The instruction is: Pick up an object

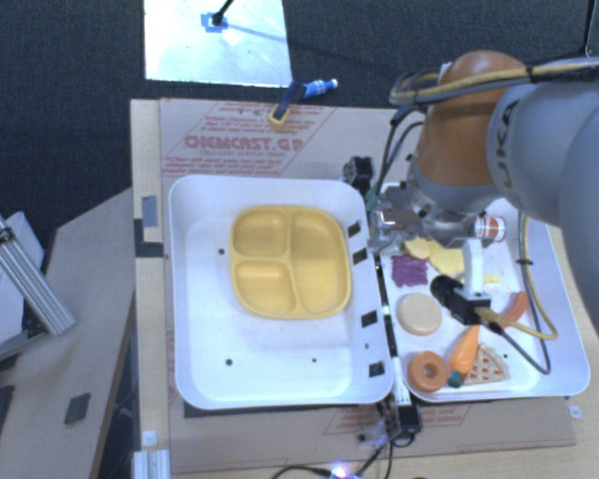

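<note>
The grey arm's gripper (407,230) hangs low over the right white plastic bin (569,362), probably lining up on the purple toy grapes (410,270) just below; grip state's anyone's guess.

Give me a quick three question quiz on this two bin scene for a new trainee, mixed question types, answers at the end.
1. True or false: the yellow divided plate lies in the left bin.
2. Which lies nearest the right bin's front edge? A) donut B) purple piece C) round cookie
3. Fill in: the carrot lies right beside the ____ slice.

Key: 1 true; 2 A; 3 pizza.
</note>
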You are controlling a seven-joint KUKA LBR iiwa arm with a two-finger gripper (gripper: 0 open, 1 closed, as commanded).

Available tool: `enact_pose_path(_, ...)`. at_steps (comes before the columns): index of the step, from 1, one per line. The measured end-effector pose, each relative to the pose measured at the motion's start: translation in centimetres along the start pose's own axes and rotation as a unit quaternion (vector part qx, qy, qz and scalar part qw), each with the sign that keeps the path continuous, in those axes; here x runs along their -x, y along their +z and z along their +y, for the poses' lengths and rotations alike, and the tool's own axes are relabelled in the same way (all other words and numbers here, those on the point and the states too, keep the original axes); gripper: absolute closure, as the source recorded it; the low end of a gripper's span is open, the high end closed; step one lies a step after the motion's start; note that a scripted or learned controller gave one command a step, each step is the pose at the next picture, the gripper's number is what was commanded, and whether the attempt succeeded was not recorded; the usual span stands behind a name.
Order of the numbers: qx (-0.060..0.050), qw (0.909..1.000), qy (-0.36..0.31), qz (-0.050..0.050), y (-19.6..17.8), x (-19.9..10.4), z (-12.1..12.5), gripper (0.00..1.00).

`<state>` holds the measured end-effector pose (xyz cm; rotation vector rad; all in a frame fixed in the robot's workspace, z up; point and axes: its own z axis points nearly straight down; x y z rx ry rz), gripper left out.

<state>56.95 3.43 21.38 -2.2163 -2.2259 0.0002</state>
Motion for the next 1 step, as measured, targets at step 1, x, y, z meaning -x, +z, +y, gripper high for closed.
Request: enact_pose_path(1,0.001,1.0000,0.001,0.000,-0.10,0.24,0.13,1.00)
